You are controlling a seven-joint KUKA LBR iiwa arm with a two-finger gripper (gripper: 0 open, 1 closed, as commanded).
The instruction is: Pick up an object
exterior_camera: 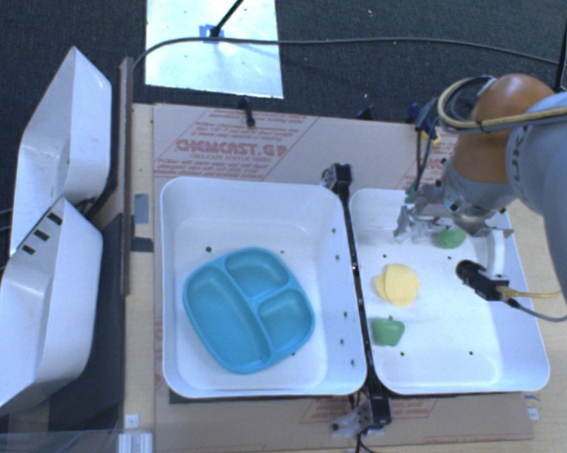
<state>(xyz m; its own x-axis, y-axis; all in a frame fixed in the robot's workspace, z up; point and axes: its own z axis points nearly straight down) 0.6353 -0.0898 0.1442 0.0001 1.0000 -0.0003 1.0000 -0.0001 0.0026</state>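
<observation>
Pincer (424,220) beside green piece (448,238), yellow piece (397,285) near.

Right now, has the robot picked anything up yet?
Not yet. The pincer is down in the right bin beside a green object, which lies on the bin floor. The yellow piece and green block lie untouched. Grasping and lifting remain.

The gripper (424,222) hangs over the far end of a white bin (465,356). A second white bin (256,206) lies just beside it, on the view's left. Both rest on a printed cardboard sheet (231,145). Farther left, well apart from the gripper, two spare white tubs (48,257) lean together. Beyond the gripper, a shiny metal plate (212,39) lies on dark carpet (68,14), and a black cable (366,50) runs across it.
</observation>
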